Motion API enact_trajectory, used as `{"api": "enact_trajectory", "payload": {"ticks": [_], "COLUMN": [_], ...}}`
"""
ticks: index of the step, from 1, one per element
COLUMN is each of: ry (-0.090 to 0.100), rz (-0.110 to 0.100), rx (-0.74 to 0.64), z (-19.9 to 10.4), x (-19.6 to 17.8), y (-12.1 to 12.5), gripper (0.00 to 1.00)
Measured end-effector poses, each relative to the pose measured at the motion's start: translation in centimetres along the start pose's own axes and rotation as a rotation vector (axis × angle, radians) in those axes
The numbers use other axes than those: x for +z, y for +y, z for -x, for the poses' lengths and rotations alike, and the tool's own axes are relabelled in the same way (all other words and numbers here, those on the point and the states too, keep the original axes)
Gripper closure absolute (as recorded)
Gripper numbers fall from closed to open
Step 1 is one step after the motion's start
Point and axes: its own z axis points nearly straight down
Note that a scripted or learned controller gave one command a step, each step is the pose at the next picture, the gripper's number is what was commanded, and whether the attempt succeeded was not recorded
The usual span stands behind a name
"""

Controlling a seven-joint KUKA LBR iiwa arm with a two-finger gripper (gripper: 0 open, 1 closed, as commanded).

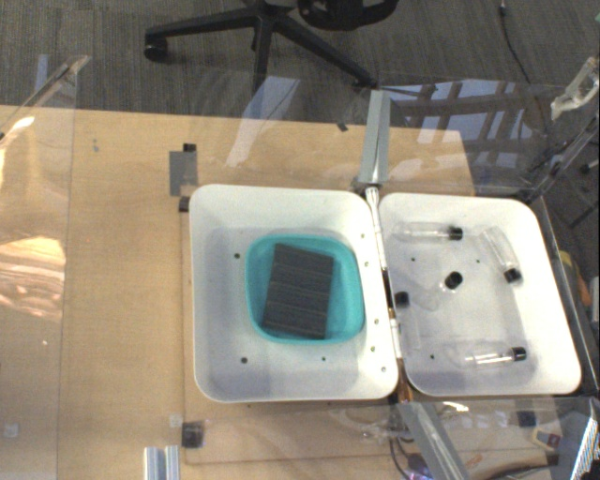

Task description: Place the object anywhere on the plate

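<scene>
- Two shallow white bins sit side by side on a pale wooden bench [112, 375]. Both are smooth, glossy and round-cornered, and their inner edges touch.
- The left bin [216, 366] holds one teal plate [352, 295], a rounded square with a raised rim and a smooth sheen.
- One object [298, 290] lies flat on the plate. It is a dark grey, matt, rectangular block with ridges across its top, tilted a little off the bin's sides. It lies within the plate's rim.
- The right bin [553, 366] holds three clear tubes, each with a black cap: one [427, 231] near the far wall, one [499, 256] towards the right wall, and one [487, 355] near the front.
- Two more small black round pieces lie there, one [453, 279] mid-bin and one [401, 299] near the left wall. Whether clear bodies are joined to them is too faint to tell.
- One grey metal post [375, 136] stands behind the seam between the bins.
- One black chair base [267, 28] stands on the grey carpet beyond the bench.
</scene>
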Motion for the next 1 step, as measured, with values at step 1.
{"api": "enact_trajectory", "payload": {"ticks": [1], "ry": [-0.001], "rz": [-0.004], "rx": [0.122], "z": [1.56], "x": [0.00], "y": [-2.19], "gripper": [0.00]}}
